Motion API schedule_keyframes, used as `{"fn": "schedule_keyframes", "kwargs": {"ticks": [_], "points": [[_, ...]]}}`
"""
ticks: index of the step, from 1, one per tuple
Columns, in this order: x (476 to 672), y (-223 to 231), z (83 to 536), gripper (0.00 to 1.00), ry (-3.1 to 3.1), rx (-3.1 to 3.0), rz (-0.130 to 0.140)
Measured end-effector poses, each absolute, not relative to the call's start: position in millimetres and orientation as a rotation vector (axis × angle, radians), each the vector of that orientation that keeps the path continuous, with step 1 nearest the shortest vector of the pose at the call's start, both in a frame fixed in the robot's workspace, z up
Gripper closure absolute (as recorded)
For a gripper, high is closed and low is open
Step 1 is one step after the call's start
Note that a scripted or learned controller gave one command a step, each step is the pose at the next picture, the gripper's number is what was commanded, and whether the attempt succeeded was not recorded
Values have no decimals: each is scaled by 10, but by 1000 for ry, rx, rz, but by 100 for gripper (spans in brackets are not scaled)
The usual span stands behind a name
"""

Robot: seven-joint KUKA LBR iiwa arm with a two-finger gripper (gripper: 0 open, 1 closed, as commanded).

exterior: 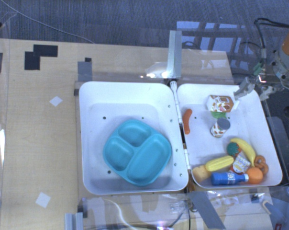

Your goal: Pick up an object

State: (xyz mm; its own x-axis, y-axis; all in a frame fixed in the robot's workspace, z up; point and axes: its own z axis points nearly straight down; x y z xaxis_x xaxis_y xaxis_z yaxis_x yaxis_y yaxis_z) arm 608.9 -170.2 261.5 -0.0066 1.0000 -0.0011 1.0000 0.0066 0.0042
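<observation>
1. Camera view, nearest edge first: the right bin (273, 143) holds a cluster in its near corner, with a blue bottle (227, 178) lying flat, an orange fruit (255, 175) touching it, and a yellow corn-like piece (219, 164) just above.
2. Beside these lie a banana (247, 149), a green-topped item (233, 149) and a small white packet (240, 164), all packed close together.
3. In the left bin (89, 128) a blue divided plate (137, 151) lies tilted toward the near side.
4. Further back in the right bin, a small jar with a grey lid (220, 127) stands apart from the cluster.
5. An orange-red sausage shape (187, 120) lies along the wall between the two bins.
6. A white carton (219, 104) with printed sides sits near the far side of the right bin.
7. At the far right corner of that bin the tool (252, 86) hangs over the rim, apart from the carton; whether its fingers are spread or closed cannot be made out, and nothing is seen between them.
8. Both bins rest on the pale wooden tabletop (39, 143).
</observation>
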Motion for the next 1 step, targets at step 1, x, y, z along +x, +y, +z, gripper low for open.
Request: {"fn": "schedule_keyframes", "kwargs": {"ticks": [1], "points": [[5807, -1972, 1615, 0, 1990, 2428, 2]]}}
